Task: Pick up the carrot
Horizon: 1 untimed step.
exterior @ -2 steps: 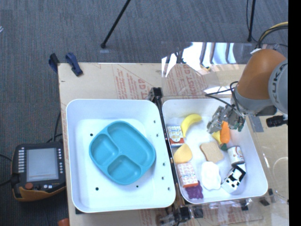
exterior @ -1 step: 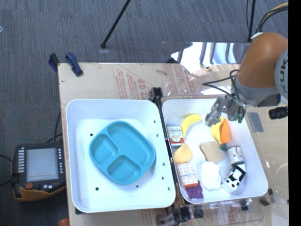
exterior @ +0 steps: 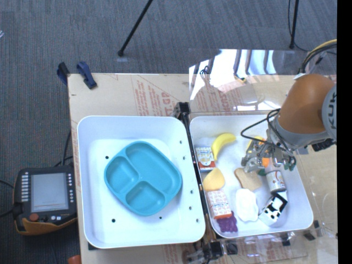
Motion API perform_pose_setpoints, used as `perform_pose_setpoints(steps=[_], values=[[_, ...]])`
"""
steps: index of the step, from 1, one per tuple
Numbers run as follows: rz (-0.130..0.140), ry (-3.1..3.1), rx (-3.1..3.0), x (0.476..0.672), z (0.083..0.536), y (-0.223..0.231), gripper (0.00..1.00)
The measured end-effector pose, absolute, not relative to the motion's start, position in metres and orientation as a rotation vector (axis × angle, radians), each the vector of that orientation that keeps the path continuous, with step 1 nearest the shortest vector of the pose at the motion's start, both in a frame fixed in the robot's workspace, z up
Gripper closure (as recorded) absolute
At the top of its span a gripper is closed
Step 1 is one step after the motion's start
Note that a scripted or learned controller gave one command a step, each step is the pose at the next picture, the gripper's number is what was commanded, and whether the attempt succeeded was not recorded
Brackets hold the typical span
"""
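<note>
The carrot (exterior: 266,161) shows as a small orange patch in the right bin (exterior: 300,216), mostly hidden by the gripper's metal parts. My gripper (exterior: 264,163) hangs low over the bin's upper right area, right at that orange patch, with the grey and orange arm (exterior: 306,106) reaching in from the right. How the gripper stands on the carrot is hidden by its own body and cables.
Around the gripper lie a banana (exterior: 223,143), a bread slice (exterior: 246,178), a silver can (exterior: 275,181), a black-and-white bottle (exterior: 273,208), a white object (exterior: 246,204), a yellow wedge (exterior: 214,179), a red box (exterior: 218,203) and grapes (exterior: 228,223). The left bin (exterior: 93,131) holds a blue divided plate (exterior: 143,177).
</note>
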<state>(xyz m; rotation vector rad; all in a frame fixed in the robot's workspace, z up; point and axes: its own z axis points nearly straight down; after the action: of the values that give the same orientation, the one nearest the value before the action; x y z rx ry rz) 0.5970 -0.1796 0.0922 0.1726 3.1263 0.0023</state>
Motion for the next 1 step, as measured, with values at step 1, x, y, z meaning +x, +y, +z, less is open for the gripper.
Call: perform_pose_setpoints(steps=[1], values=[[0.005, 3.122, 0.171, 0.5991, 0.1034, -0.1787, 1.0]])
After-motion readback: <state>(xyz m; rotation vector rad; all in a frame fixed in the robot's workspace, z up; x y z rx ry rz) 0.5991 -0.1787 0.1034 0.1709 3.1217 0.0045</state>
